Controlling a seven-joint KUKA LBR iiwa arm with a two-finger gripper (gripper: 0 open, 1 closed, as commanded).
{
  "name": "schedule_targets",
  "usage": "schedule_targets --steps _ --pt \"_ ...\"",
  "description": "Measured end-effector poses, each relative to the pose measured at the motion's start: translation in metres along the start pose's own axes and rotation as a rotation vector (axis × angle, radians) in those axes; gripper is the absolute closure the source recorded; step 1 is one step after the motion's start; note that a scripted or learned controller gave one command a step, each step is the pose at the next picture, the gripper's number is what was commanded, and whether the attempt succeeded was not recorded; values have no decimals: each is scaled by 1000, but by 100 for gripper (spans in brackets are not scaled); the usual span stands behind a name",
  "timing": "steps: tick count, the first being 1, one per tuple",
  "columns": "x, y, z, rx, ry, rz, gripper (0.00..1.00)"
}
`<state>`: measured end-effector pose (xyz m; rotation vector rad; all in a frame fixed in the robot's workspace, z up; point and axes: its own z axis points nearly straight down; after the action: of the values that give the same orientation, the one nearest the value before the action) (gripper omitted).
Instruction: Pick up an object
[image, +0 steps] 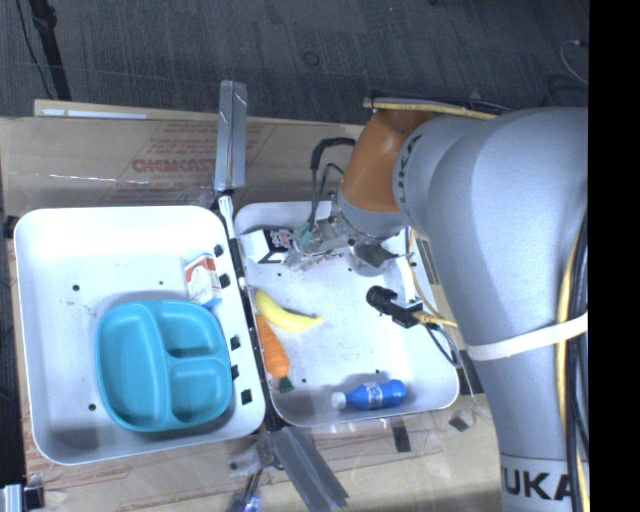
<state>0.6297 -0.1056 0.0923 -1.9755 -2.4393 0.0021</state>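
Note:
In the right bin (437, 375) lie a yellow banana (284, 314), an orange carrot (273, 351) along the left wall and a blue bottle (373, 394) near the front. My gripper (305, 246) hangs low over the bin's back left corner, just beyond the banana, beside a black and white item (266, 244). The grey arm with its orange band comes in from the right and hides the bin's back right part. A black cable piece (392, 305) sticks out at the arm's lower edge.
The left bin (60, 240) holds a blue divided tray (165, 365) and a small red and white packet (203, 277). A metal divider post (231, 140) stands between the bins at the back. Cardboard covers the bench behind them.

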Motion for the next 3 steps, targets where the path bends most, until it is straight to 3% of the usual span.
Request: schedule_targets --steps 1,3 --pt "16 -78 -40 1 0 24 0" --pt "16 -78 -40 1 0 24 0"
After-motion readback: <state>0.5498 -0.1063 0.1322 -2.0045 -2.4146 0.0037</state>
